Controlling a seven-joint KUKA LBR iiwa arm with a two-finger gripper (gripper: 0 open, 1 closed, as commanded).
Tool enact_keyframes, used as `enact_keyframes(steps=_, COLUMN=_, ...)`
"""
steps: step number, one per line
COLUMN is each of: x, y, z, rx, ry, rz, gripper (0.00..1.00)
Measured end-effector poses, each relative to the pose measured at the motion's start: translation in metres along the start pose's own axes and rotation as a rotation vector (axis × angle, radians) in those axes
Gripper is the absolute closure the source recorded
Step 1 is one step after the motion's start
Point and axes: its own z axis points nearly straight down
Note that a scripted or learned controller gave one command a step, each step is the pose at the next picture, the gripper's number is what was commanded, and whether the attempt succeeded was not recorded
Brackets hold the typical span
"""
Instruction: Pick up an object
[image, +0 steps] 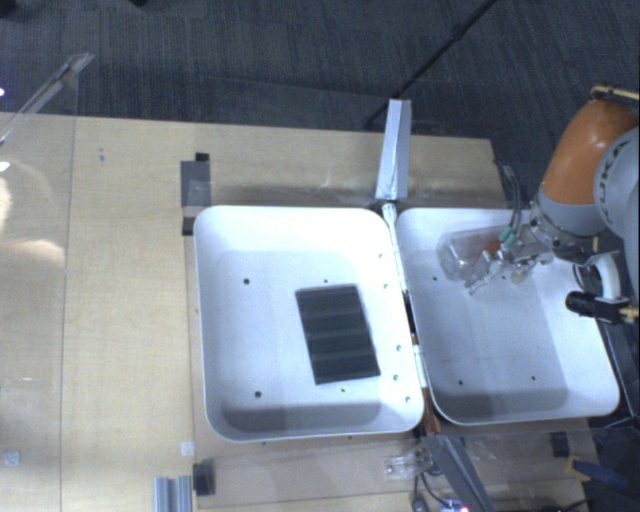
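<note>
a clear, glassy cup (462, 254) lies on its side in the right bin (520, 390), near the far wall, its outline faint against the white. the hand (497, 262) sits right at it, but whether it grips the cup or stands open cannot be told from here. a dark ribbed slab (337, 333) lies flat mid left bin (240, 400); the arm (590, 170) is cut off at the right edge.
</note>
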Motion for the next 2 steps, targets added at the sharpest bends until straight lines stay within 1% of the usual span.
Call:
enact_keyframes(steps=1, x=-0.0004, y=-0.0002, z=0.0006, rx=0.000, ry=-0.002, rz=-0.006, gripper=0.00)
enact_keyframes(steps=2, x=-0.0025, y=-0.0060, z=0.0022, rx=0.010, ry=-0.016, rz=-0.167, gripper=0.00)
